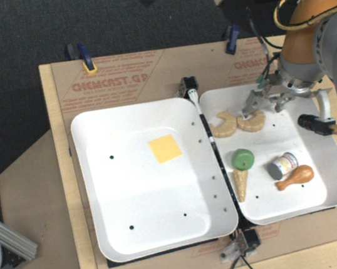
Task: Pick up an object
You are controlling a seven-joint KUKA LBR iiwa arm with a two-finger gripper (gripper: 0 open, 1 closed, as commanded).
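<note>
We see the end effector (254,106) low over the far part of the right bin (330,194), hanging just above or touching the far edge of the right-hand tan cookie-like piece (252,122). We can't tell whether it is open or closed; the wrist hardware hides that, and nothing is visibly held. A second tan piece (222,125), crescent-shaped, lies touching or just beside the first, toward the divider between the bins. Nearer the camera in the same bin: a green round piece (243,159) sitting at the wide end of a cone (241,183), then a small silver can (282,165) on its side with a brown drumstick-shaped toy (295,177) just beside it. The arm (305,39) comes in from the right, orange band above the wrist, cables looped off it. The left bin (98,173) carries one flat yellow square (165,148) near its middle. Both bins sit on a cardboard sheet (115,79) clamped to the desk with blue clips at the far edge. Status as we read it: the approach looks about done, with the tan pieces as the likely target, but no grasp is confirmed and nothing is lifted. Still to do: close on the piece, raise it clear, verify it comes along. Risk: a flat, low object next to its neighbour could slip out or drag the other with it.
</note>
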